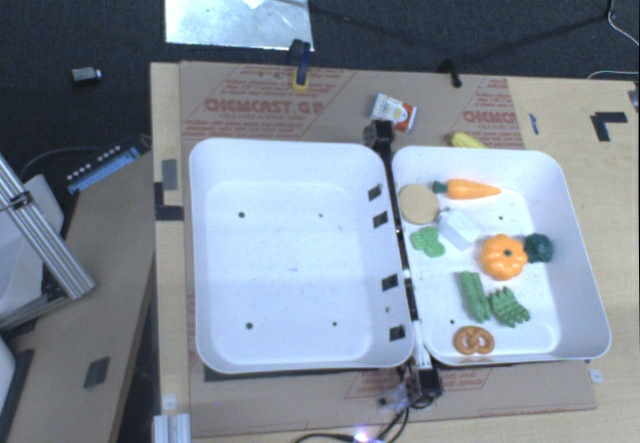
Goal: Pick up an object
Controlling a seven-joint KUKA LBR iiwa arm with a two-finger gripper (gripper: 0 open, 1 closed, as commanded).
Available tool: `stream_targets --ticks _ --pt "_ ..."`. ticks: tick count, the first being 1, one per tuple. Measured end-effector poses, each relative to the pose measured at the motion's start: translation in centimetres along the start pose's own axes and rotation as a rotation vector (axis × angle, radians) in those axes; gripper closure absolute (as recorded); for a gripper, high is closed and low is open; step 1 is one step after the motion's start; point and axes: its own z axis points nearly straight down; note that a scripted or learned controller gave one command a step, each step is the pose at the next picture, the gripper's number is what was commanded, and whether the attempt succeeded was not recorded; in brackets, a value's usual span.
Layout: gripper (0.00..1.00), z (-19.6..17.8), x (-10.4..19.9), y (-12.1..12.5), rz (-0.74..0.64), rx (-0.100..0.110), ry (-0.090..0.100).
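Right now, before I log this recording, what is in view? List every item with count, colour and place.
bins: 2, white, side by side on the bench; left bin, right bin
carrot: 1, orange, top of right bin
round disc: 1, tan, right bin, upper left
white block: 1, white, right bin, centre
leafy piece: 1, green, right bin, left side
pumpkin: 1, orange, right bin, centre
broccoli: 1, dark green, beside the pumpkin
green pods: 2, green, right bin, lower part
pretzel: 1, brown, right bin, bottom
yellow item: 1, yellow, bench behind right bin
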Motion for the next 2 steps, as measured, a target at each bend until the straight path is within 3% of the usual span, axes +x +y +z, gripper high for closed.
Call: stream_targets --ticks 1,2 --pt "1.00 -1.2 2.1 -5.3 -0.004 0.003 0.003" --pt "1.00 -1.1 3.6 -4.9 -0.002 0.005 0.002"
